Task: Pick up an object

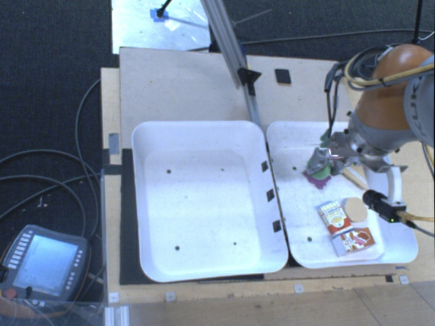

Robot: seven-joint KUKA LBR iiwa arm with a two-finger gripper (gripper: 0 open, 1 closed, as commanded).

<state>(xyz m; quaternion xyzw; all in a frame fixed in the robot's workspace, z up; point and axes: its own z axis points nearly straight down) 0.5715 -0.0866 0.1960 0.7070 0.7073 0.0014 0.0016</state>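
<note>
Purple-and-green object (318,176), small and soft-edged, lies in the right bin (299,250) toward its far side, directly under the gripper (325,161) of the KUKA arm (394,100), which reaches in from the right. The gripper sits low over it, apparently lined up for a grasp, but whether the pincer is spread, closed or actually gripping the object cannot be told: the metal of the wrist covers the fingertips from this high, slanted angle. Much of the object is masked too, so its shape and kind stay unclear.

Nearer in the same bin, two small printed packets (343,228) and a round tan disc (356,210) lie close together, well clear of the gripper; a pale wooden stick (353,177) pokes out from under the arm, its far end hidden. A black fitting (380,204) on a white bracket hangs from the arm above these items.

The left bin (146,182) stands just beside the right one, their rims touching. A grey pole (224,32) slants across the bench, and a handheld control pendant (44,260) rests at the near left, partly cut off
</note>
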